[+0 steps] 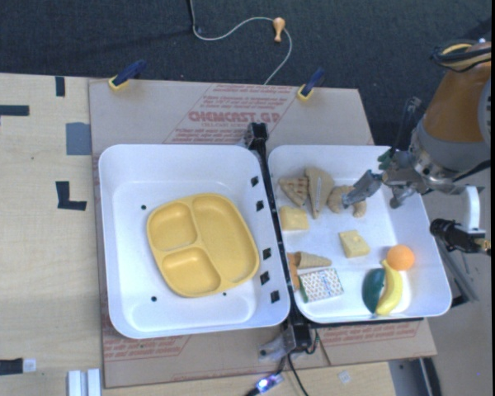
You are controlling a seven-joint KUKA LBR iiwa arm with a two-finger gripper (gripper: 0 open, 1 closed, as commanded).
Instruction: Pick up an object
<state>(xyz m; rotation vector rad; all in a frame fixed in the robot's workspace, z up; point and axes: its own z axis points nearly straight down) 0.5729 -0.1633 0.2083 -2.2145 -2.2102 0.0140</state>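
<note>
My gripper [378, 198] hangs over the upper right part of the right bin [429, 221], open, with nothing between its fingers. Its left finger [361, 190] is just above a small brown cookie-like piece [341, 198]. Left of that lie two tan wedge-shaped bread pieces [307, 188]. Below the gripper are a yellow cheese block [354, 243], an orange ball [401, 257], a banana [392, 292] and a green item [372, 286].
The right bin also holds a pale cheese cube [294, 219], an orange-tan wedge [310, 261] and a checkered packet [320, 285]. A yellow divided plate [202, 242] lies in the left bin [124, 221]. Black clips line the divider [268, 221] between the bins.
</note>
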